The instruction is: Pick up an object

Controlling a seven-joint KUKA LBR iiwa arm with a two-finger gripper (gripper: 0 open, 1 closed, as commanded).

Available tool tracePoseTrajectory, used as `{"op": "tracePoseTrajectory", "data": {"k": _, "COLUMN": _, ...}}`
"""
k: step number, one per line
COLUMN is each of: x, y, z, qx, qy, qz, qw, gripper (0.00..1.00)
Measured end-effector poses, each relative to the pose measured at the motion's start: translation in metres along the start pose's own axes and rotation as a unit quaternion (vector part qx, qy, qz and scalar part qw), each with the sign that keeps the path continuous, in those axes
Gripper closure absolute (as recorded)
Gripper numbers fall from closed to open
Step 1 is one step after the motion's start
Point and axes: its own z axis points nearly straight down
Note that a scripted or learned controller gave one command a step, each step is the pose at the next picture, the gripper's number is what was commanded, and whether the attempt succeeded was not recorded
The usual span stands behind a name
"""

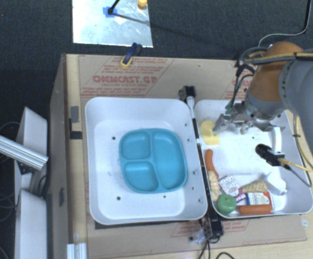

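My gripper hangs low over the upper left part of the right bin, on the end of the grey arm reaching in from the right. Just to its left, a pale yellow piece lies against the bin's left wall, very close to the gripper tip. Whether they touch is unclear. A red-orange sausage-shaped piece lies below it along the same wall. I see nothing held in the gripper.
The right bin's front holds a green ball, a small printed packet, a red and white box, an orange stick and a white piece. The left bin holds a blue divided plate.
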Motion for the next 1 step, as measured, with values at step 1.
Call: {"op": "tracePoseTrajectory", "data": {"k": 1, "x": -0.0125, "y": 0.0334, "z": 0.0102, "qx": -0.002, "qy": -0.001, "qz": 0.0, "qw": 1.0, "gripper": 0.0}}
